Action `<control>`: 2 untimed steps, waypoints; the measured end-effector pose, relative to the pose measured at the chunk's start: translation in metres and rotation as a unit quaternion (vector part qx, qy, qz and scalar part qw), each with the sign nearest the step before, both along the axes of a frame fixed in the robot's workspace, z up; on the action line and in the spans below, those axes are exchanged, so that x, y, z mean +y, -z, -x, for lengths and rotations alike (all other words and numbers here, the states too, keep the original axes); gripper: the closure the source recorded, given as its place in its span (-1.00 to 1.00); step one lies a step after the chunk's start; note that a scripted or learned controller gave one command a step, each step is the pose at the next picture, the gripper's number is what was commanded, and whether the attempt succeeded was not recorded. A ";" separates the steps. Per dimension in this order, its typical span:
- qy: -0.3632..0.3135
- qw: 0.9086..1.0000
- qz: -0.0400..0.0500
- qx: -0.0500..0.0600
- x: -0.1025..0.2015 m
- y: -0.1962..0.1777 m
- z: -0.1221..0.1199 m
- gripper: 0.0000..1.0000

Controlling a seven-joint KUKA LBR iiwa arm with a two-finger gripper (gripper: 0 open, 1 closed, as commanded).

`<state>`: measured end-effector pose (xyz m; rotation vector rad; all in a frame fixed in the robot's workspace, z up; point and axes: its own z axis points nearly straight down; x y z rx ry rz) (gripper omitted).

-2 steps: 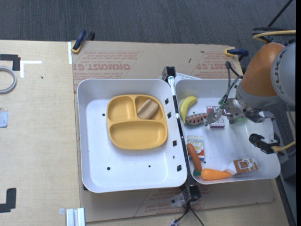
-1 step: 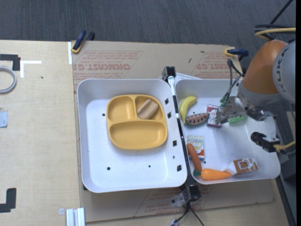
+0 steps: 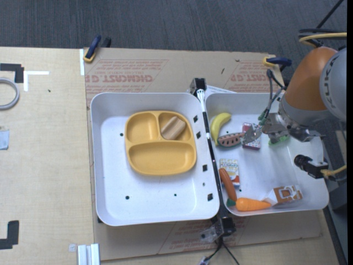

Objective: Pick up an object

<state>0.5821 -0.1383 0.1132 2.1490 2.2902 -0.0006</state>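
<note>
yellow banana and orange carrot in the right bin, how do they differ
The curved yellow banana lies near the far wall of the right white bin, by the divider; the tapered orange carrot lies at the near wall. The banana runs roughly front to back, the carrot side to side. The banana bends; the carrot is straight. Both are toy foods lying flat in the same bin.

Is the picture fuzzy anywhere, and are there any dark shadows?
In the camera view, the yellow plate and banana look fairly sharp; the pincer and the small things near it are slightly fuzzy. Lighting is soft and even, with only faint shadows along the rim of the left bin.
</note>
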 end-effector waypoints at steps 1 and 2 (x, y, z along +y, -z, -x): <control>-0.132 0.991 0.000 0.000 0.009 0.021 -0.017 -1.00; -0.131 0.991 0.001 -0.002 0.008 0.010 -0.017 1.00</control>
